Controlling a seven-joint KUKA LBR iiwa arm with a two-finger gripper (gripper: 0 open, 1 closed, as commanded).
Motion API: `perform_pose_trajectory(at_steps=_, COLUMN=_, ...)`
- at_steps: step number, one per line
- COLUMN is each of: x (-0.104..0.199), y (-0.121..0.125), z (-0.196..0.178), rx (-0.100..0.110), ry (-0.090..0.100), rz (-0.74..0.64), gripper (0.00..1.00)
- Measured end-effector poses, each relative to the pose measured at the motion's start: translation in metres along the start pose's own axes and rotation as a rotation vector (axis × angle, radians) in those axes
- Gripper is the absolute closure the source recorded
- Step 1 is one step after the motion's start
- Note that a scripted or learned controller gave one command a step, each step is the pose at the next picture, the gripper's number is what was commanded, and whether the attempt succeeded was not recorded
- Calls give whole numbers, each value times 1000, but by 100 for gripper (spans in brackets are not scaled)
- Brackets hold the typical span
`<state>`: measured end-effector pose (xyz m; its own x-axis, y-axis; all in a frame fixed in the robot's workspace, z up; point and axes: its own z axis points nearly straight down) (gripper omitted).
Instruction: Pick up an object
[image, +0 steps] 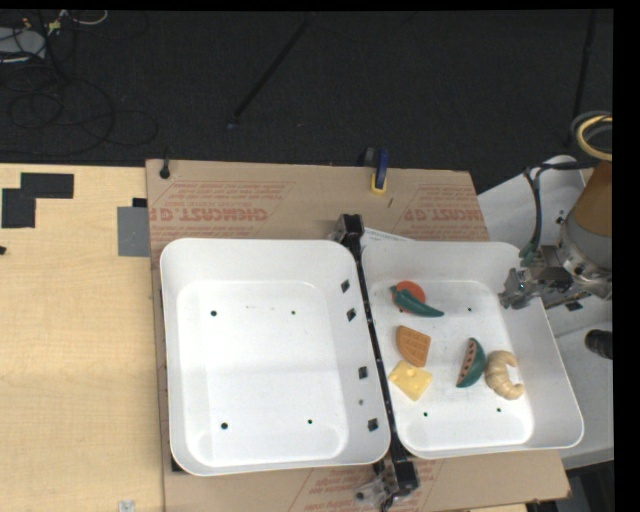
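Note:
The right bin (548, 420) holds several toy foods. A red and green pepper (413, 299) lies near its back left. Below it sit an orange bread slice (413, 345) and a yellow cheese wedge (411, 381). A green-rimmed red slice (470, 362) lies beside a beige croissant (504, 373) toward the right. My gripper (528, 284) hangs at the bin's upper right rim, apart from all the toys, with the croissant nearest to it. The arm's orange band (600, 205) shows above it at the view's right.
The left bin (180, 350) stands beside the right one, with a black divider strip (365, 340) between them. Both rest on a cardboard sheet (260, 205). A blue and yellow clamp (378, 170) grips the cardboard's back edge. A wooden bench top (70, 350) lies to the left.

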<state>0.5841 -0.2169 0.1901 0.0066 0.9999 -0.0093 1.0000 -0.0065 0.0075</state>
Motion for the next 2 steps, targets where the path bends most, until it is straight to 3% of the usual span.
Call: perform_pose_trajectory(at_steps=2, x=-3, y=0, z=-19, rx=-4, ry=-3, rz=-2, gripper=100)
